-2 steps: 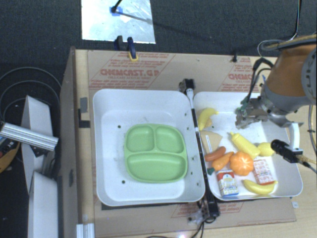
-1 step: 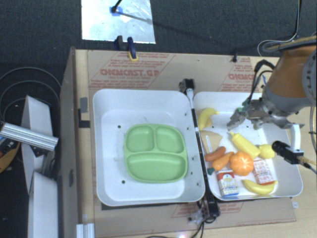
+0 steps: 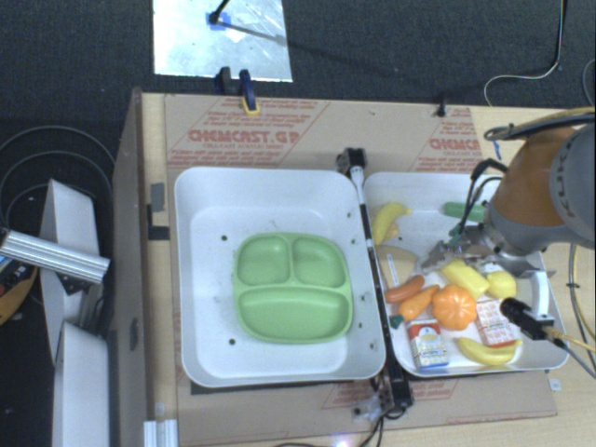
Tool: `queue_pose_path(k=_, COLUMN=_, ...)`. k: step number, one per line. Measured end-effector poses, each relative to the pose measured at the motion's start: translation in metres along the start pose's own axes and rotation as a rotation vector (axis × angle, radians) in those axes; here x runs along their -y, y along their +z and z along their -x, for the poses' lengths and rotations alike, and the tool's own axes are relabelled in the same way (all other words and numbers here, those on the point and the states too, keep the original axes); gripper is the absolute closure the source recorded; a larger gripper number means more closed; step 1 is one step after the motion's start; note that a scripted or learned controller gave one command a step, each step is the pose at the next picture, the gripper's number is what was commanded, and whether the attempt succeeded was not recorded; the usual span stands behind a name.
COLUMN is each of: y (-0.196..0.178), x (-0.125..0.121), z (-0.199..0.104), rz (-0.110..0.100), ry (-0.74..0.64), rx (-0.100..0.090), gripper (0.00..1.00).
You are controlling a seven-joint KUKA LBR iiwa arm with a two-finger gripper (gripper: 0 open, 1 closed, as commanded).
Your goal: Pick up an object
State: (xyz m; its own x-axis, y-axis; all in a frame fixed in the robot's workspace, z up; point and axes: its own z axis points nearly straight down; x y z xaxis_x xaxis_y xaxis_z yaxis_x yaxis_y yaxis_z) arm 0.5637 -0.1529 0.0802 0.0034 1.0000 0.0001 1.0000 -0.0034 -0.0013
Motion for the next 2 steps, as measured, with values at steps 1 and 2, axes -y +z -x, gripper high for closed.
queue_pose_path(k=1, y=-0.015, x=-0.002, z=-0.002, rz=0.006, ry=-0.006, rx=0.002, gripper=1.0)
queue_pose_path(k=2, y=-0.11, x=0.01, z=-0.103, rz=0.011, ry=-0.018, rx=-0.004, gripper=1.0)
